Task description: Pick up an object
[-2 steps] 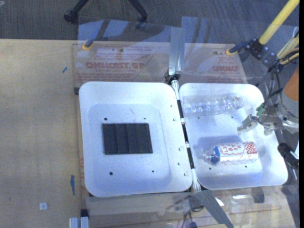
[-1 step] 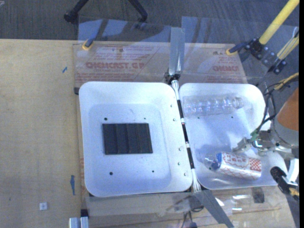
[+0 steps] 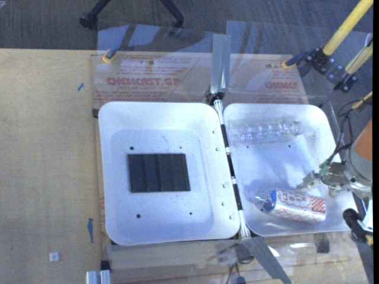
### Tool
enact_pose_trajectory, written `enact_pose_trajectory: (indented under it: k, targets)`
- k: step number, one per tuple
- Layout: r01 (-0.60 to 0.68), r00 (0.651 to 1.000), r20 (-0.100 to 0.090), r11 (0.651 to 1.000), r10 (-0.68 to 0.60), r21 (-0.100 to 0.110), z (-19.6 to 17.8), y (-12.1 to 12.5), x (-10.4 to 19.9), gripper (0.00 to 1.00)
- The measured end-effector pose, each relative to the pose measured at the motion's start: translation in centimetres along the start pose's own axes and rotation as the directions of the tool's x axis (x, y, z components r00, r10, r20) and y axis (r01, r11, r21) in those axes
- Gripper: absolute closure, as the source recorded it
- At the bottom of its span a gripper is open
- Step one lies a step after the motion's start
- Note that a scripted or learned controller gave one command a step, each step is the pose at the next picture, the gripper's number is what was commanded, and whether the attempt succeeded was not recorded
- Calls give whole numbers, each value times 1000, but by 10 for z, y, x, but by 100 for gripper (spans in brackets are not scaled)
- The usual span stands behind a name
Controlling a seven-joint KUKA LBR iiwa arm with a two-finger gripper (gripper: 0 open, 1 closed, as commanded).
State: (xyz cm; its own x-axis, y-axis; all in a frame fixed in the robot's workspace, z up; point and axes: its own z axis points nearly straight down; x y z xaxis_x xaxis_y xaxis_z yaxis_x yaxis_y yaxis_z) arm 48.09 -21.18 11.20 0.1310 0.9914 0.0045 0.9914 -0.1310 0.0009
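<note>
Wooden and pale, the bench (image 3: pixel 41 158) carries two shallow white bins side by side. Of these, the left bin (image 3: pixel 112 129) is the broader in view, and a dark ribbed rectangular pad (image 3: pixel 159 172) lies flat at the middle of its floor, its long edges running parallel to the bin's front rim. Across the shared divider, the right bin (image 3: pixel 314 114) holds two things. A clear plastic bottle (image 3: pixel 265 130) lies on its side along the back edge, faint against the white and hard to trace fully. Near the front edge rests a tube-like package with a red-and-white checked pattern (image 3: pixel 294 205), lying on its side with its darker end toward the divider.

From the right edge of the bench the grey arm (image 3: pixel 362 158) reaches in, an orange patch showing above its wrist. The gripper (image 3: pixel 323 177) sits low over the right bin's right side, just above and beside the checked package's far end, apparently not touching it. Whether its claw is spread or closed cannot be told here.
</note>
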Motion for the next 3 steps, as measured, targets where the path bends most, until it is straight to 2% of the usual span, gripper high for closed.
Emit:
enact_pose_trajectory:
  k: [1, 2, 3]
  targets:
    - [69, 998, 2, 998, -68, -8, 24, -9, 117, 0]
    - [125, 992, 6, 992, -125, 1, -47, 55, 78, 0]
    - [195, 981, 4, 981, -195, 3, -12, -12, 80, 0]
